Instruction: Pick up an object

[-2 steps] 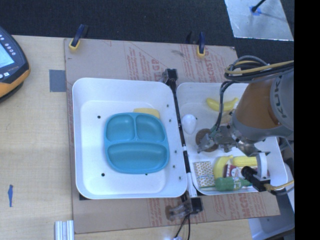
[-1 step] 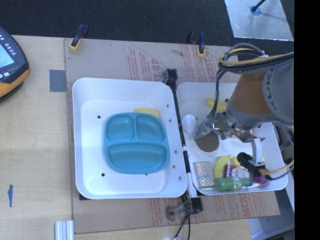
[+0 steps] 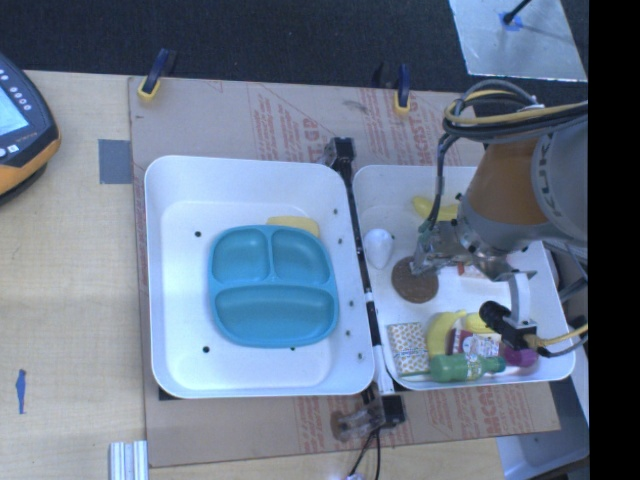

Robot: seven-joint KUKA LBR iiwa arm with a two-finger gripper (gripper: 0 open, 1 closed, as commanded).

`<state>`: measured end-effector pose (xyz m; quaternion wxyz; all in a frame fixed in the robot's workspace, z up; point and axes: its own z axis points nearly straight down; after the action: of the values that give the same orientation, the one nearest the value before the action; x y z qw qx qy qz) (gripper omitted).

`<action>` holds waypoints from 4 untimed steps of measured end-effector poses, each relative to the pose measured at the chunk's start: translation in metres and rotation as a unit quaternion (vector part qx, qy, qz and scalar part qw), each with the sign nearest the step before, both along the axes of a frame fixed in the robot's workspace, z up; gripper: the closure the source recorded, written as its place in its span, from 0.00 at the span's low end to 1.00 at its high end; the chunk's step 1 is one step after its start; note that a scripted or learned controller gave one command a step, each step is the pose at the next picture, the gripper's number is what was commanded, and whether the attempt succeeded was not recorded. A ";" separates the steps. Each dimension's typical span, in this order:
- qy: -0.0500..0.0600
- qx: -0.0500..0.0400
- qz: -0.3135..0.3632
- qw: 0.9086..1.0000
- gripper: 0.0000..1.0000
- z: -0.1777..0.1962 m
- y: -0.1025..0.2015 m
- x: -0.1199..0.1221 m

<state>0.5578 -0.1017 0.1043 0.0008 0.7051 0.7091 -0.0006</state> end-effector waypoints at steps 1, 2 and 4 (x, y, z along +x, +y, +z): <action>-0.001 -0.001 -0.004 1.000 1.00 0.067 -0.070 -0.019; -0.002 0.001 0.000 1.000 1.00 0.108 -0.054 0.024; 0.001 0.000 0.001 1.000 0.00 0.017 -0.036 0.073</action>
<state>0.6310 -0.1379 0.1216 -0.0005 0.7042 0.7100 -0.0013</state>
